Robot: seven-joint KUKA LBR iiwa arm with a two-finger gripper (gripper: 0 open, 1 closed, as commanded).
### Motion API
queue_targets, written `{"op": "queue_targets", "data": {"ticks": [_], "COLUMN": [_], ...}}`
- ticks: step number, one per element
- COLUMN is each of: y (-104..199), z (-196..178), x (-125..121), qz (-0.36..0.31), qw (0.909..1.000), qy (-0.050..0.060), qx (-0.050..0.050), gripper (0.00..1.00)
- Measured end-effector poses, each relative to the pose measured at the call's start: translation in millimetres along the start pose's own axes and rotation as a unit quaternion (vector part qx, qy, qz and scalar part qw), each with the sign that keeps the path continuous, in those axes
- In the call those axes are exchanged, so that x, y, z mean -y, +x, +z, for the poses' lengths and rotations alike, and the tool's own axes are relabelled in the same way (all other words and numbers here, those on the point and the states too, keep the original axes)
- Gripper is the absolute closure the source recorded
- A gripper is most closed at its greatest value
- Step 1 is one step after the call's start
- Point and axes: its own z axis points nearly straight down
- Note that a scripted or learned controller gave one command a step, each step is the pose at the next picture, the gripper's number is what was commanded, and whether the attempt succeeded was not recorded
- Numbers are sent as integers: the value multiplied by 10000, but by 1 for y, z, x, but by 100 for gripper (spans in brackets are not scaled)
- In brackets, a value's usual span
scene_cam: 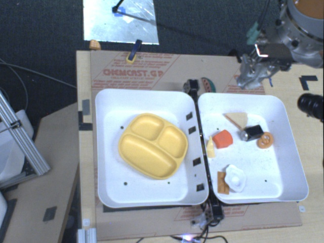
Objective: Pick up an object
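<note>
My gripper hangs above the bench just behind the far edge of the right bin, with nothing seen between its fingers. In that bin lie an orange-red block, a tan wedge, a small black cylinder, a round orange pretzel-like piece, a pale yellow piece, a white fried-egg toy and a brown strip. The left bin holds a yellow divided plate.
The arm enters from the upper right. A black clamp sits at the far end of the seam between the bins. A shiny metal sheet lies behind the bench, and a blue-and-yellow item rests on the cardboard.
</note>
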Motion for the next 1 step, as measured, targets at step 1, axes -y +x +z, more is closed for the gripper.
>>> {"op": "queue_targets", "data": {"ticks": [1], "y": [-57], "z": [107], "x": [9], "qz": [76], "qw": [9999], "qy": [77], "qx": [20], "gripper": [100]}}
